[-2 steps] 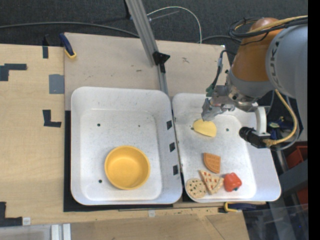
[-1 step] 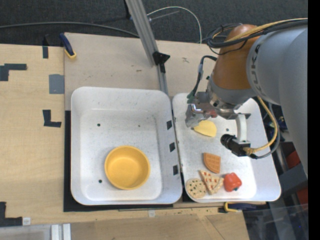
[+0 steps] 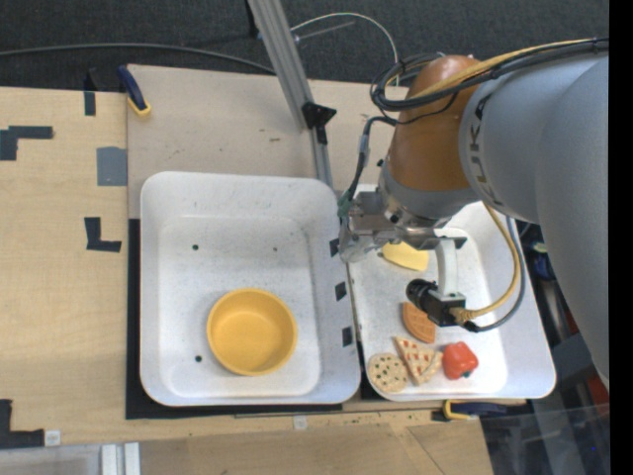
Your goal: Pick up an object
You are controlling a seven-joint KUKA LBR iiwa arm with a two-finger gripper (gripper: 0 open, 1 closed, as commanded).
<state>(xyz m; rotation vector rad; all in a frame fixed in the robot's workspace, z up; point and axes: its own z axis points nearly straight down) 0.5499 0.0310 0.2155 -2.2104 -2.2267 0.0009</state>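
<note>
Two-finger gripper (image 3: 368, 237) low over right white bin (image 3: 524, 364), near its left wall, just beside pale yellow flat piece (image 3: 406, 256); finger state impossible to tell. Yellow round bowl (image 3: 251, 331) in left white bin (image 3: 178, 216).

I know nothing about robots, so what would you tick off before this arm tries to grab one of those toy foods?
1. Objects to pick lie in the right bin: ok. A yellow piece, an orange-brown piece, a cracker, a pizza slice and a red piece lie there.
2. Gripper over that bin: ok, near its upper left corner, beside the yellow piece.
3. Gripper holding nothing already: cannot tell, the wrist hides it.
4. Target standing apart from neighbours: ok for the yellow piece; not ok for the cracker and pizza slice, which touch.
5. Yellow bowl out of the way: ok, it sits in the left bin.
</note>
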